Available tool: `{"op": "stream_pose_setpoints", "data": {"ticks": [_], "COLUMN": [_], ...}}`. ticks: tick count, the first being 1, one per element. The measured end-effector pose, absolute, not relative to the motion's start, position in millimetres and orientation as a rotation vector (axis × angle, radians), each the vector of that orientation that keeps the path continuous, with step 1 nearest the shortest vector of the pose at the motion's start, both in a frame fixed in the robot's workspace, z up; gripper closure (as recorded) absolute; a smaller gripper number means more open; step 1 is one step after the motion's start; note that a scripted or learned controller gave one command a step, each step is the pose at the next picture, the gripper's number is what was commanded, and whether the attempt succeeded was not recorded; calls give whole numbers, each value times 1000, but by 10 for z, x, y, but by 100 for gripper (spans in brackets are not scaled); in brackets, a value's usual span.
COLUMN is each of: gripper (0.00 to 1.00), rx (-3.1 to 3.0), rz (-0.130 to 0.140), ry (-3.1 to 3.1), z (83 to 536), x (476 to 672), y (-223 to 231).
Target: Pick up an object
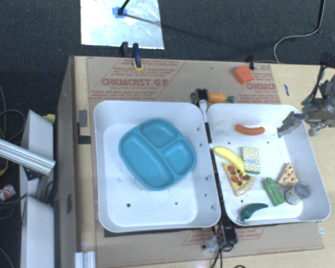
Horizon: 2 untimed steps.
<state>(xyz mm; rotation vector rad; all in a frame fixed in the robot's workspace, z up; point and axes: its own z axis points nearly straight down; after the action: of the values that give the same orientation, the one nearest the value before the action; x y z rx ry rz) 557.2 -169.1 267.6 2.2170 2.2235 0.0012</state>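
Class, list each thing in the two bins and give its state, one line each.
Blue plate: flat, left bin.
Sausage: lying free, right bin.
Banana: lying, touching pizza slice.
Green pepper: lying at near wall.
Gripper: above right bin, holding nothing.

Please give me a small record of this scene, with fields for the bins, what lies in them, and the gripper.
left bin: holds a blue divided plate
right bin: holds a sausage, banana, pizza slice, green cucumber and other small toy foods
gripper: at the right bin's upper right edge, near the sausage, holding nothing visible
on the bench behind the bins: an orange block
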Motion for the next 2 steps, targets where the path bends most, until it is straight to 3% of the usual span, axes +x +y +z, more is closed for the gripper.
{"op": "stream_pose_setpoints", "data": {"ticks": [1, 2], "gripper": [0, 0], "rx": [2219, 2212], "rz": [0, 8], "ry": [2226, 2214], "z": [1554, 884], "x": [5456, 5354], "y": [-1261, -869]}}
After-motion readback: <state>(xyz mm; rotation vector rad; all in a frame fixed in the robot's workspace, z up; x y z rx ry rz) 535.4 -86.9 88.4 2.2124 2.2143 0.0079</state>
